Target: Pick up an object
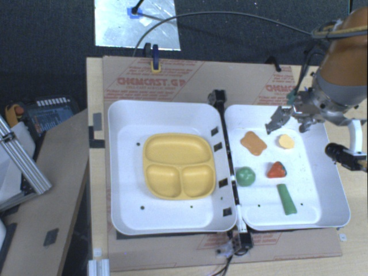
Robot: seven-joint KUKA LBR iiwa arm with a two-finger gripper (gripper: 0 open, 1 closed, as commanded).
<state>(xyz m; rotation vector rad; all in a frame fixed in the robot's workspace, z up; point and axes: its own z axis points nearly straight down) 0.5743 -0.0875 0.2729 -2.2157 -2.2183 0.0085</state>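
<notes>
A yellow plastic tray with three compartments (pixel 177 165) is lying in the left shallow white bin (pixel 123 154). A brown cardboard sheet with red lettering (pixel 172 76) is sitting under both bins. Behind it, a shiny square of foil (pixel 135 15) is lying on the dark floor covering, bearing a small blue piece (pixel 134 12). A silver aluminium rail (pixel 23 160) is slanting at the far left.

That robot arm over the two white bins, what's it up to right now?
The arm's tool hovers over the back of the right bin, near an orange toy piece and a small yellow piece; nothing shows between its fingers. A green ball-like piece, a red piece and a green stick also lie in that bin. A yellow divided tray sits in the left bin.
</notes>
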